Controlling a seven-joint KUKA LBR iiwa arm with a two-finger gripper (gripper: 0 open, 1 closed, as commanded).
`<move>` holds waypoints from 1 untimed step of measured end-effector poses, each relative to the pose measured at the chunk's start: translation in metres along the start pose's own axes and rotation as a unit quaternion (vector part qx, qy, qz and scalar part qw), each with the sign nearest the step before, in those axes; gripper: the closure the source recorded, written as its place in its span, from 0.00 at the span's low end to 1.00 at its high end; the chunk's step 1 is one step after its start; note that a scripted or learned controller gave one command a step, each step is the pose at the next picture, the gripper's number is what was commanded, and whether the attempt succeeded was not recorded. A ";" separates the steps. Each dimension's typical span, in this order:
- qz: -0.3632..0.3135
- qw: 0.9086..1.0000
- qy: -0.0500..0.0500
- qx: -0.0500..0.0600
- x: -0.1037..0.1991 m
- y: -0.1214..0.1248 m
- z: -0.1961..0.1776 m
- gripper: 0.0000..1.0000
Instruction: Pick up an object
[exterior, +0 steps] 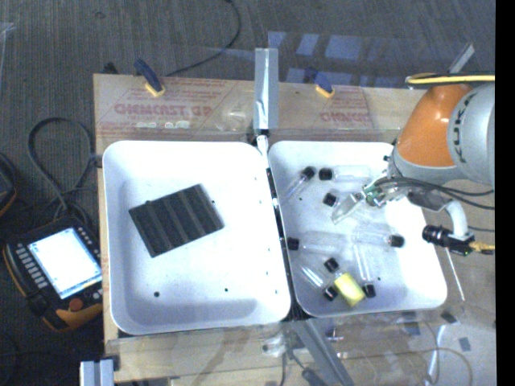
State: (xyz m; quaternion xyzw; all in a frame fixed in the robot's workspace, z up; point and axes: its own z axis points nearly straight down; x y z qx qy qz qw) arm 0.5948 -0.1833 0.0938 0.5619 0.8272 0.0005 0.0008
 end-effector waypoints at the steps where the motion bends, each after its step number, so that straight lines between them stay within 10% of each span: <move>1: -0.051 0.999 -0.001 -0.001 -0.046 0.027 -0.097 0.00</move>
